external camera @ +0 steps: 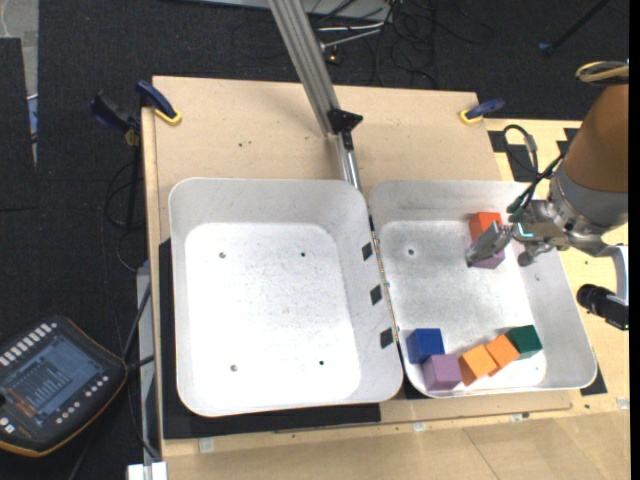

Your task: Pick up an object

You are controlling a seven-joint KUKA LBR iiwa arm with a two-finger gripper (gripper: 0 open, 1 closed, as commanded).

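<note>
My gripper [497, 240] is positioned over the upper right part of the right bin [560, 313], reaching in from the right. The fingers are set narrow around a small stack of two blocks: an orange block [485, 223] above and a purple block [488, 258] directly below it in the view. The grey finger tips overlap the boundary between these two blocks. I cannot tell for certain which of the two blocks sits between the fingers, nor whether either one is lifted clear of the bin floor.

My wrist and the grey arm section [590, 203] extend to the right, beyond the bin rim. The orange band [605, 138] sits above the wrist at the right edge of the view. A black cable [530, 153] loops from the wrist toward the upper rim of the bin.

Four further blocks lie along the lower edge of the right bin, well apart from my gripper. From left to right they are: a blue block [425, 344], a second purple block [443, 371], a second orange block [485, 357] and a green block [524, 341]. The last three touch in a row.

The left bin [200, 268] adjoins the right bin along its inner rim. Both bins rest on a tan board [260, 138], with clamps at its upper corners. A metal pole [305, 48] runs diagonally from the top of the view down to the junction between the bins. A handheld control pendant [50, 383] lies on the floor at lower left.
</note>
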